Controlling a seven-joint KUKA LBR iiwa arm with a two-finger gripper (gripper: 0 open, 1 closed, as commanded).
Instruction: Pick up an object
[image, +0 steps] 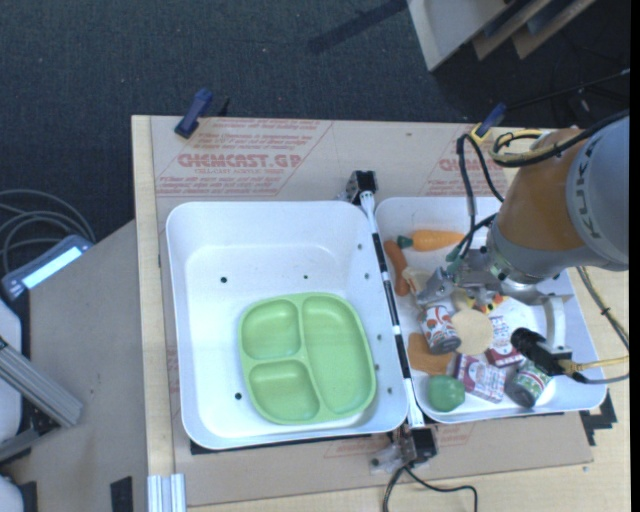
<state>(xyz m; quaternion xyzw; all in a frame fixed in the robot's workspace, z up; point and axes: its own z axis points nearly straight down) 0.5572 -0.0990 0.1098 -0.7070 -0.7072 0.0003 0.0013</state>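
The right bin (430, 212) holds a clutter of small items: an orange carrot (437, 240) at the back, a small can with a red label (439, 327) in the middle, a green ball (447, 393) at the front, a maroon packet (483, 379) and a dark can (530, 383) at the front right. My gripper (445, 285) hangs low over the middle of this bin, just behind the red-label can, coming in from the right under the orange wrist band (540, 200). Nothing is visibly between its fingers.
The left bin (200, 240) holds a green three-compartment plate (305, 357) toward its front. A black divider clip (362, 184) sits where the bins meet at the back. Cables run along the right side of the bench. Blue clamps stand at the board's back corners.
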